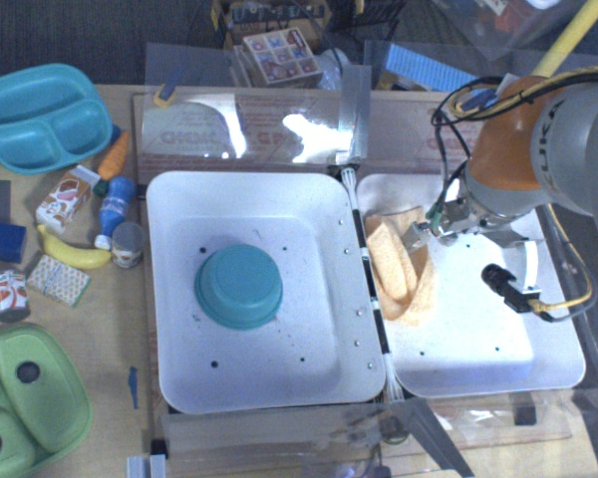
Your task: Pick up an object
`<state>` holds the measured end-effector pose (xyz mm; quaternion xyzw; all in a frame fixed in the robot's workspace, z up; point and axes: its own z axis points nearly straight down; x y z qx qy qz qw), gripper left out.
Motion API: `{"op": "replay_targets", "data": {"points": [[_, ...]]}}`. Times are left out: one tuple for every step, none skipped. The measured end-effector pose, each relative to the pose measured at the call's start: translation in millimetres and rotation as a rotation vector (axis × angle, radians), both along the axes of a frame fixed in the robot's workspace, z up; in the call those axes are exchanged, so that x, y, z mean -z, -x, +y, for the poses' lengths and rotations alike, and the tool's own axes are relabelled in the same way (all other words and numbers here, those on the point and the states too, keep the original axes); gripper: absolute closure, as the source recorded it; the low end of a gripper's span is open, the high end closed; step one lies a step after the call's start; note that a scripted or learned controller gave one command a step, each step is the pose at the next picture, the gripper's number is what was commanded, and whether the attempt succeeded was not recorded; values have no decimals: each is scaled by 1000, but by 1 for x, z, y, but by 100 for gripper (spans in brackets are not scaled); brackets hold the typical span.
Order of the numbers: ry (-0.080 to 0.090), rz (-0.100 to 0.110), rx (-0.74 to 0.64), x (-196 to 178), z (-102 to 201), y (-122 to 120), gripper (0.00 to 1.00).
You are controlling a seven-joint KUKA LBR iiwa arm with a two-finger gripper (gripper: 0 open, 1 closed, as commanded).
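Nearest the camera, a teal bowl (240,286) is seen upturned mid-floor in the left bin (179,207). A tan cloth (397,267) is laid lengthwise along the right bin's (478,366) left wall, with the gripper (426,225) at its upper right corner; its grip cannot be judged.

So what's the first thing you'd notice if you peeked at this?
Probably the round teal bowl sitting upside down in the middle of the left bin. Next, the big grey-and-orange arm reaching into the right bin, its claw right by a floppy tan cloth along that bin's left side.
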<state>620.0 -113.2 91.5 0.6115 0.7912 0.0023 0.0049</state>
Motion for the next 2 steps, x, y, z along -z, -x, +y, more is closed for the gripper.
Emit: {"op": "replay_targets", "data": {"points": [[-2,-6,4,-12,0,-2,100],[0,8,-73,-95,55,-48,100]]}}
